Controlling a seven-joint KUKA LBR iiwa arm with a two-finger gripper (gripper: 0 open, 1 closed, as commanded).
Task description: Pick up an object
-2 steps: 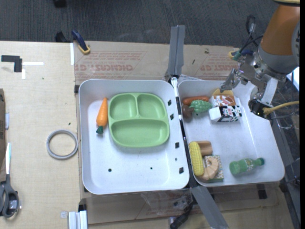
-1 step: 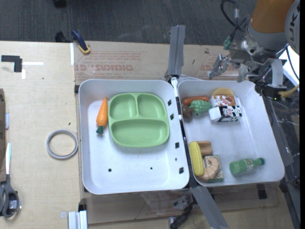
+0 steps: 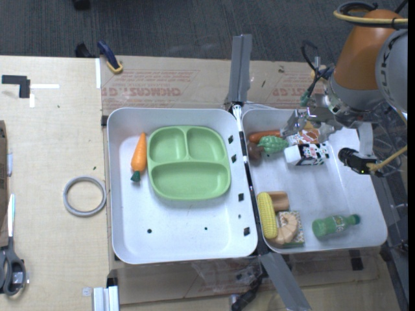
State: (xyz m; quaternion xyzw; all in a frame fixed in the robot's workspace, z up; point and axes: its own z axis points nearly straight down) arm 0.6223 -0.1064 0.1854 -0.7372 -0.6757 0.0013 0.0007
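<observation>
My gripper (image 3: 303, 123) hangs low over the far end of the right bin (image 3: 331, 186), with the grey arm and its orange band behind it at the right. Just below it lies a white carton with black spots (image 3: 310, 153), with a small orange and white item close against the gripper. To their left lie a green toy vegetable (image 3: 273, 144) and a red sausage (image 3: 262, 135). Near the bin's front are a corn cob (image 3: 266, 215), a brown block (image 3: 279, 201), a bread piece (image 3: 288, 225) and a green bottle (image 3: 334, 225).
The left bin (image 3: 117, 193) holds a green divided plate (image 3: 189, 162) and a carrot (image 3: 139, 153). A metal post (image 3: 240, 70) rises between the bins at the back. On the bench at the left lie a tape ring (image 3: 84, 195) and scissors (image 3: 11, 264).
</observation>
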